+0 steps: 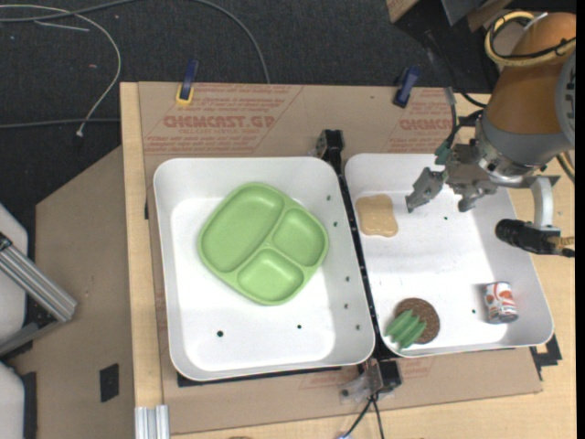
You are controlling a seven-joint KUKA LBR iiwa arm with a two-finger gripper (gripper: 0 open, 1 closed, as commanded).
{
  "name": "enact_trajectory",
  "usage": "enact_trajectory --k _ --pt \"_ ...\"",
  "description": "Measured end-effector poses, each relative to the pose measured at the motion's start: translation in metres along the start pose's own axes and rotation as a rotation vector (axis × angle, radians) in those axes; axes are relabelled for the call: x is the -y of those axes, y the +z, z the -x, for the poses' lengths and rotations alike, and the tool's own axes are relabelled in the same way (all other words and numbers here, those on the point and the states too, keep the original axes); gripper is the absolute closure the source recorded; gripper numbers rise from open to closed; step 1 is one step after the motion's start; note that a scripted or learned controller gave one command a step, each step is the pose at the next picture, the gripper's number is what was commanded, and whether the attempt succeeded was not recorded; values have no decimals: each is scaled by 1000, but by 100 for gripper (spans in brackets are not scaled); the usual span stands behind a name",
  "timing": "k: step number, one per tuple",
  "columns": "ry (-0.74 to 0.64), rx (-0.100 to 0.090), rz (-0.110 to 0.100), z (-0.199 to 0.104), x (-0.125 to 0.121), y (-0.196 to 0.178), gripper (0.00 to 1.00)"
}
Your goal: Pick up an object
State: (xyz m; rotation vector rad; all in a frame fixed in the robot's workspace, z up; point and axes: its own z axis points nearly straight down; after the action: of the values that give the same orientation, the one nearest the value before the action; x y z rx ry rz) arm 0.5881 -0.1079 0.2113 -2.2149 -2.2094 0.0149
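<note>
Nearest the camera, along the front of the right bin (539, 323), lie two of the candidates for the pick: a brown round disc with a green ridged piece (413, 324) resting on it, close to the front left corner, and a small red-and-white can (499, 301) lying near the right wall. Farther back, against the bin's left wall, sits a tan slice of toy bread (377, 216). Just beyond and to the right of the bread hangs the gripper (448, 195), its two fingers spread wide with nothing between them, over bare white floor near the back of the bin.

My reading is that the arm is in the approach step, with no object yet chosen by contact. The bread is the nearest thing to the open fingers; taking it would call for a short shift toward the left wall, a descent, and a closure across a thin, flat piece that may slip out.

Beside this, the left bin (183, 337) holds a green divided plate (263, 242), tilted diagonally. Both bins rest on a cardboard sheet (274, 108) with red printing, held at its far edge by two blue clamps (189, 79). Beyond lies dark carpet with loose grey cables (101, 39).
</note>
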Motion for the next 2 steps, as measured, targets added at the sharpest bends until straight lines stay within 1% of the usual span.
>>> enact_trajectory --k 1,2 --pt "-3 1 15 0 -3 -8 0" --pt "-2 0 9 -4 0 35 0"
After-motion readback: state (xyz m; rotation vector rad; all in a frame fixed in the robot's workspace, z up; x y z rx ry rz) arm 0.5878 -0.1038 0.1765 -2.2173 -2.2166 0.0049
